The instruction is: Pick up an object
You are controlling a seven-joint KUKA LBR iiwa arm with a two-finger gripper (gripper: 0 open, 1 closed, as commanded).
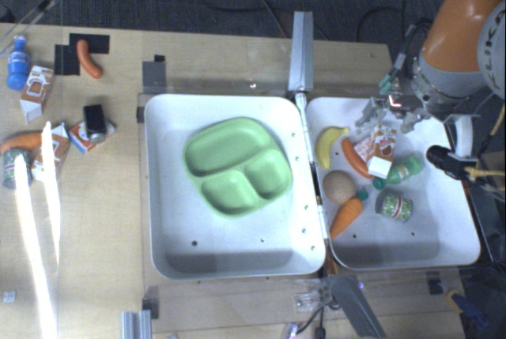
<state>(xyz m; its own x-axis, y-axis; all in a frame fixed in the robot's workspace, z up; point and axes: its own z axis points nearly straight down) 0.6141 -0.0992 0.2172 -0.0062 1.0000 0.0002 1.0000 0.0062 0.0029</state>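
Bins: two (158, 171); one green tray (237, 163), two carrots (346, 216).

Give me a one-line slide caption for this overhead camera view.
KUKA gripper poised over the cluttered right bin of toy food, beside a green divided tray in the left bin.

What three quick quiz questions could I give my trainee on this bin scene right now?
1. True or false: the green divided tray lies in the right bin.
2. Multiple choice: what lies nearest the carrot? A) egg B) blue bottle C) sausage
3. Fill in: the gripper hangs above the ___ bin, near the small carton.

Key: 1 false, it lies in the left bin; 2 A; 3 right.
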